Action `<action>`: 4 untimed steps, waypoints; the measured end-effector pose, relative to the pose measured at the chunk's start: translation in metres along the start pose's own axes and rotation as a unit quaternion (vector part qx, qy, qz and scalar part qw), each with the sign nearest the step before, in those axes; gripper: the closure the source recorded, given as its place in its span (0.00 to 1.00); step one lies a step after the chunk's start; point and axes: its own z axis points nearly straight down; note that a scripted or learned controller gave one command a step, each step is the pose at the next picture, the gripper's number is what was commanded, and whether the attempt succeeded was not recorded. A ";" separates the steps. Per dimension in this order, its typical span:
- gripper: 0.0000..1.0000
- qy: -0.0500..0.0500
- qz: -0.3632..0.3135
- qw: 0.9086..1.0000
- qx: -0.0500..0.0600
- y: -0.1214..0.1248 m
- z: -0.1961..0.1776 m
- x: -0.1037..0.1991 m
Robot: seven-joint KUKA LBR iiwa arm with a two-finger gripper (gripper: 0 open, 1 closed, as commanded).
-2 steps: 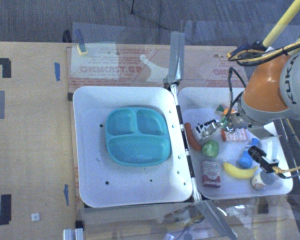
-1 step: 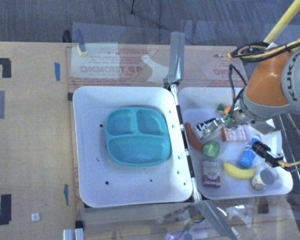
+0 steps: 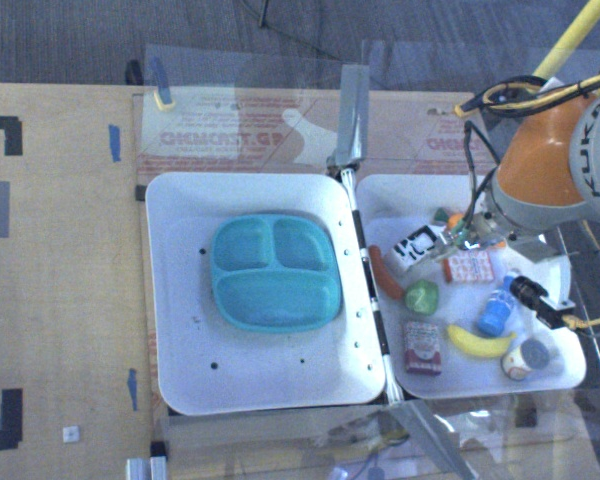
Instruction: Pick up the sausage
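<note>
The jaws [image 3: 450, 240] hang low over the upper middle of the right bin [image 3: 570, 368], but clutter and the wrist hide how far apart they stand, so I cannot tell their opening, and nothing shows between them. The sausage [image 3: 386, 273] lies near that bin's left wall, close to the divider between the two bins, running roughly along the wall with its far end tipped slightly left. A black-and-white box [image 3: 417, 245] sits just beside its upper end, a green ball [image 3: 421, 297] just beside its lower end, and a dark red packet [image 3: 422, 347] nearer the front edge. A banana [image 3: 478, 341], a blue bottle [image 3: 496, 311] and a red-and-white carton [image 3: 469, 266] lie further right. The left bin [image 3: 170, 298] carries a blue plate [image 3: 276, 272]. The step in hand looks to be the approach. To do it well, the jaws should likely shift left toward the wall, turn so the fingers close across the sausage's narrow width, and come down at its middle, where box and ball leave the most room. The wall is the risk: a finger landing on it or on the ball would probably spoil the grip.
</note>
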 end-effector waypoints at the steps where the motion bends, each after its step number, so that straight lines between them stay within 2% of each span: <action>1: 1.00 0.007 0.079 0.997 0.026 0.058 -0.063 0.067; 2: 0.00 0.007 0.079 0.997 0.026 0.058 -0.063 0.068; 3: 0.00 0.007 0.115 0.993 0.028 -0.042 -0.068 0.118; 4: 0.00 0.005 0.156 0.987 0.026 -0.031 -0.066 0.063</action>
